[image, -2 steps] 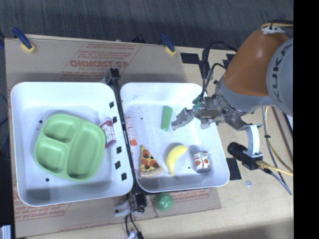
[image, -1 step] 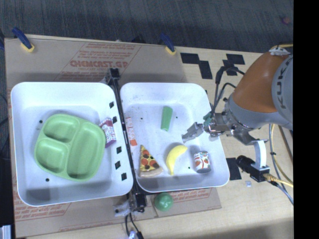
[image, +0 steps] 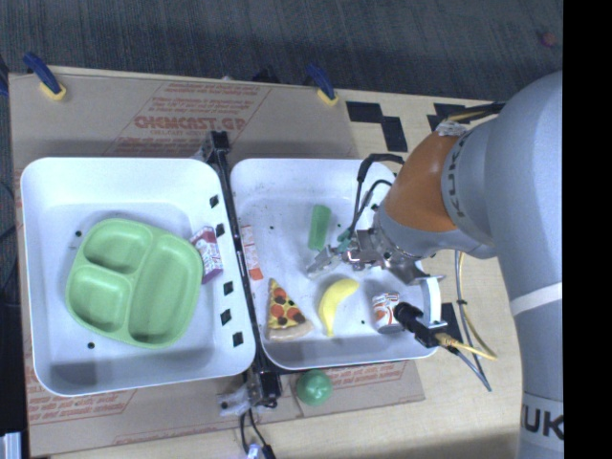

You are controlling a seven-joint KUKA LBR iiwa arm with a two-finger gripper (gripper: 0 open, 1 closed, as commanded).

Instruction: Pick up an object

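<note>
In the right bin [image: 287,175] lie a green block [image: 318,226], a yellow banana [image: 333,302], a pizza slice [image: 284,310] and a small red and white can [image: 385,311]. My gripper [image: 330,256] reaches in from the right and hovers low between the green block and the banana, just above the banana's upper end. Its metal fingers [image: 323,260] point left; nothing shows between them. The orange wrist band [image: 426,191] and grey arm cover the bin's right side.
The left bin [image: 48,185] holds a green divided plate [image: 134,282] and a small wrapped packet [image: 207,251] at its right wall. A green ball [image: 313,386] lies outside on the cardboard below the right bin. Blue clamps [image: 45,76] hold the cardboard's back edge.
</note>
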